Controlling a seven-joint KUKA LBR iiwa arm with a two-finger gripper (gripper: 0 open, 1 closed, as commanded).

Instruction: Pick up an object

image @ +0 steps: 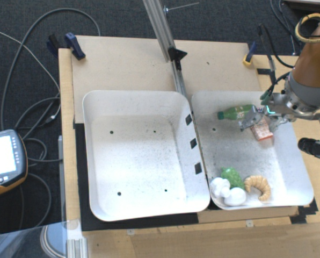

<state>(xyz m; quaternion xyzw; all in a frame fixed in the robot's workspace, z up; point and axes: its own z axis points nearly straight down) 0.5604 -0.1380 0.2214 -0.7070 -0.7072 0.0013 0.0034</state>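
Here the pincer touches a green bottle.

A tan bench carries two shallow white bins side by side, resting on a black mat that shows along their left and near edges. The left bin touches the right bin along a central seam. A blue clamp grips the far left corner, a yellow-and-blue clamp the far right.
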